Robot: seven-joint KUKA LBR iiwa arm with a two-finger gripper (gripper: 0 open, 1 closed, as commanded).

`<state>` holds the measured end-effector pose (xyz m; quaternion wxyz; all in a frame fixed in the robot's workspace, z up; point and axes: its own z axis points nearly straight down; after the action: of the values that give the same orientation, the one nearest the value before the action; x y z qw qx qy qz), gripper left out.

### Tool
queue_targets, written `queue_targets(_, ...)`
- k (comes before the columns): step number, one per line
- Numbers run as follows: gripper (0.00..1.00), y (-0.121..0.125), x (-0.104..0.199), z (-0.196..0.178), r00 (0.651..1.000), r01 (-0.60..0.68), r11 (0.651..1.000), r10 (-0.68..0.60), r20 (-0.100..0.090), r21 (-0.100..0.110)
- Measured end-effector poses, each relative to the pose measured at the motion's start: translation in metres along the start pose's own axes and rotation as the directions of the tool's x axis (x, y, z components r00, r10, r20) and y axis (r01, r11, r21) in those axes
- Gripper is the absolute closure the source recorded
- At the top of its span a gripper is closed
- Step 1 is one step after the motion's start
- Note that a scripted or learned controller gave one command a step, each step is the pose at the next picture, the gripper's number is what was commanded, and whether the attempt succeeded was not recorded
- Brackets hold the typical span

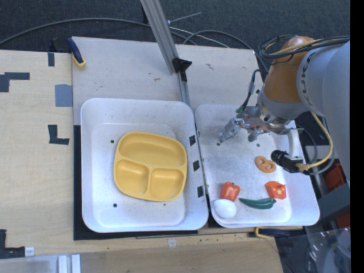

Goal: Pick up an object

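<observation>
My gripper hangs over the upper left part of the right bin, open, with nothing between its fingers. Several small objects lie in that bin's lower half. They are an orange pretzel-shaped piece, a red pepper, a second red piece, a green chili and a white egg. All of them lie below and to the right of the gripper, apart from it.
A yellow divided plate lies in the left bin. A grey metal post slants down to the bins' shared upper edge. Black cables run behind the bench and beside the arm.
</observation>
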<state>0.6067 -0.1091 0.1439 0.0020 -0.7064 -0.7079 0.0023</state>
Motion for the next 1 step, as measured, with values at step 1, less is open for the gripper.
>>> queue_targets(1, 0.0, -0.0013, 0.0008, 0.0543, 1.0, 0.0, 1.0, 0.0, 0.0, 0.001)
